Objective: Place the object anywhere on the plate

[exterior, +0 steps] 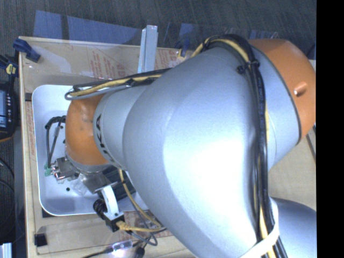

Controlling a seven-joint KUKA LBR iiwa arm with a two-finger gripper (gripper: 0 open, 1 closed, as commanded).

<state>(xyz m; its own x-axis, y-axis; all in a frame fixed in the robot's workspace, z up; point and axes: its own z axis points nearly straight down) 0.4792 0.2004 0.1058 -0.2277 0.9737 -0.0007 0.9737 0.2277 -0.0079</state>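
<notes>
Honestly nothing here is readable. There's red printed lettering on the tan cardboard sheet point(102, 63) lining the bench behind the white bin, but it's way too small and blurry to make out any words. The small black device with a lit screen point(6, 107) at the left edge is equally illegible.

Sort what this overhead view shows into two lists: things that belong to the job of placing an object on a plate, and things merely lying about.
Part of the job:
- the arm, reaching over the bin
- the white bin beneath its wrist

Lying about:
- blue clip at the bench corner
- upright metal post
- loose yellow and black cables

The arm hides any plate or object.
</notes>
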